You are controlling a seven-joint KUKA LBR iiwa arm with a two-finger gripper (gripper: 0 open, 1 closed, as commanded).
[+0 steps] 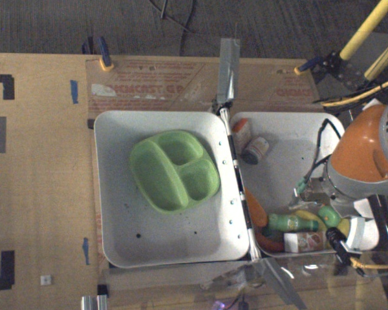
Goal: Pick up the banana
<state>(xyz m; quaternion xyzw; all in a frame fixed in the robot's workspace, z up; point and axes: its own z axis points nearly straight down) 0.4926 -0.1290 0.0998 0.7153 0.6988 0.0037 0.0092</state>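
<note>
Banana [308, 215], yellow, lying at the right bin's [281, 131] front edge beside a green bottle [291, 223] and a carrot [255, 208], gripper [310, 189] just above it, grasp state impossible to tell; step judged: approach, next needing a clean descent and closure.

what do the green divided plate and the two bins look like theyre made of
Green divided plate: likely moulded plastic, with a uniform lime colour, rounded compartment ridges and a soft, low sheen. Left bin and right bin: probably white plastic or coated metal, smooth, with rounded corners and faint glare; the look leaves it open.
</note>
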